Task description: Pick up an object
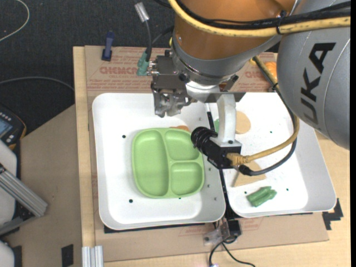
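I can't tell the gripper (167, 109) state; it could clip the green tray's (167, 163) rim and miss.

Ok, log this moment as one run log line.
arm: over left bin far edge | gripper: above green divided tray, nothing seen held | right bin: small green object | pick: not yet done

My bench (89, 149) is sitting on dark carpet floor (44, 38), with loose cables (16, 10) snaking across it, and light's looking pretty even.
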You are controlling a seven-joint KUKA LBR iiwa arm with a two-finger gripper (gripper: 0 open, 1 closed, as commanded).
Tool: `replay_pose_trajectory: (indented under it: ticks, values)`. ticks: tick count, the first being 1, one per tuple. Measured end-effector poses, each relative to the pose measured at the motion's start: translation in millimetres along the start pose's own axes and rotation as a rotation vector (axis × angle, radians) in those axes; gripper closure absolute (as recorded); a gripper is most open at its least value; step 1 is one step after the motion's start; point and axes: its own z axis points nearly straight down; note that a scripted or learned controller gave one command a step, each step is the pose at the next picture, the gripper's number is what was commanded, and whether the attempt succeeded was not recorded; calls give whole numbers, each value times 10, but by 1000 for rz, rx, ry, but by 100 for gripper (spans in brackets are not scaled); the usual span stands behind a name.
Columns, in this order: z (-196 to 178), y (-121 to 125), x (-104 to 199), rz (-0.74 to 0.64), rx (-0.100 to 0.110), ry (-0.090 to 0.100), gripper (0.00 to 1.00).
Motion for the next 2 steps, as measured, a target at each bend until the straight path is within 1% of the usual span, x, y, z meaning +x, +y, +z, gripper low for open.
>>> replay_pose_trajectory:
  ticks: [1,2]
  values:
    - [-616,-26,-453,8,8,-6,100]
    - [-649,420,32,0,12,-7,100]
